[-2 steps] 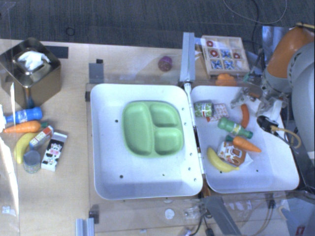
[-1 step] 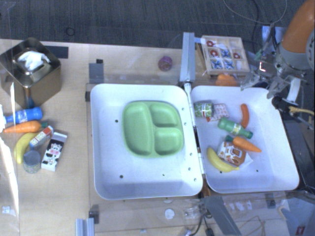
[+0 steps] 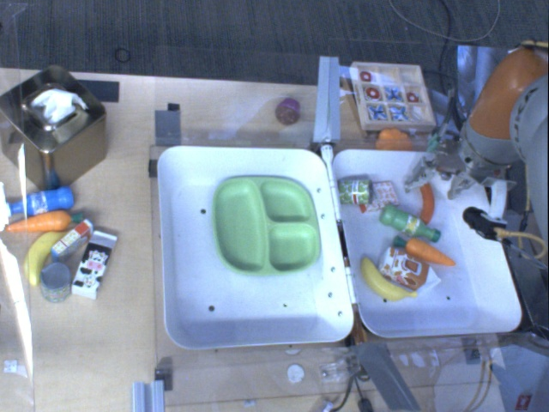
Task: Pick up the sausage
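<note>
A: Now, looking for the sausage (image 3: 426,202). Lying where?

B: Lying in the right bin (image 3: 480,303), toward one o'clock from the bin's middle. Resting on the white floor, orange-red, running almost straight from twelve to six.

A: Touching anything?

B: Sitting just beside the green bottle (image 3: 408,222), at that bottle's one o'clock; touching or not, hard to say. Not sitting inside the gripper (image 3: 446,177), as far as can be seen.

A: And hovering where, that gripper?

B: Hanging just at the sausage's one o'clock, over the bin's far right corner, reaching in from three o'clock under the orange band (image 3: 506,93) of the arm. Spread wide or pinched narrow: cannot tell from this slant.

A: Crowding the sausage, anything else?

B: Lying at its nine o'clock, a small green and red can (image 3: 353,190). Lying at its six o'clock, past the bottle, a carrot (image 3: 429,251), and just at the carrot's eight o'clock a printed packet (image 3: 405,267) overlapping a banana (image 3: 384,281).

A: Holding what, the left bin (image 3: 189,312)?

B: Holding a green divided plate (image 3: 266,223) at its middle.

A: Sitting outside the bins?

B: Lying at twelve o'clock from the right bin, a noughts-and-crosses board (image 3: 386,95). Standing well apart at nine o'clock from the left bin, a metal box (image 3: 56,136) with something white inside.
</note>
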You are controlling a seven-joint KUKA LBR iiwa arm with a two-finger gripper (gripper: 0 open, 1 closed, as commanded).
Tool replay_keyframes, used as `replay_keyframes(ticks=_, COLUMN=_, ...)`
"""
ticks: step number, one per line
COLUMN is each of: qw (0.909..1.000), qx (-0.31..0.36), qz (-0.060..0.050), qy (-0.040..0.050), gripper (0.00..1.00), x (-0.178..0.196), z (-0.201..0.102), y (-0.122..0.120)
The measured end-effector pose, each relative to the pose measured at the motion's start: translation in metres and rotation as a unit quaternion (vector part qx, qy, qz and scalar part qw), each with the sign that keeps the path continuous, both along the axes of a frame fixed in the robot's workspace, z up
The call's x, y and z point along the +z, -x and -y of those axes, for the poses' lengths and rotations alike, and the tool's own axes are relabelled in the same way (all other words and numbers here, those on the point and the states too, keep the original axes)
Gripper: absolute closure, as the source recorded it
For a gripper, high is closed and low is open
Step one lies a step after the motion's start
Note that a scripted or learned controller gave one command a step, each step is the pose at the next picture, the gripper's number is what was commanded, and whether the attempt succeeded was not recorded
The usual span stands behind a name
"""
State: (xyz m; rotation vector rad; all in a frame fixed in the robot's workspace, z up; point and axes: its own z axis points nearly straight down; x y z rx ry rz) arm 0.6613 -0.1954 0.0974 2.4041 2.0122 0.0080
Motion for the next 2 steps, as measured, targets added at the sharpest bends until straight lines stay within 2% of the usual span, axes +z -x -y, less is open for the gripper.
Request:
replay_keyframes(ticks=1, qw=1.0000, qx=0.003, qz=0.002, qy=0.0007, gripper=1.00, x=0.013, z=-0.002, y=-0.002)
replay_keyframes(ticks=2, qw=0.9999, qx=0.017, qz=0.001, qy=-0.0001, gripper=1.00, x=0.141, z=-0.071, y=0.032)
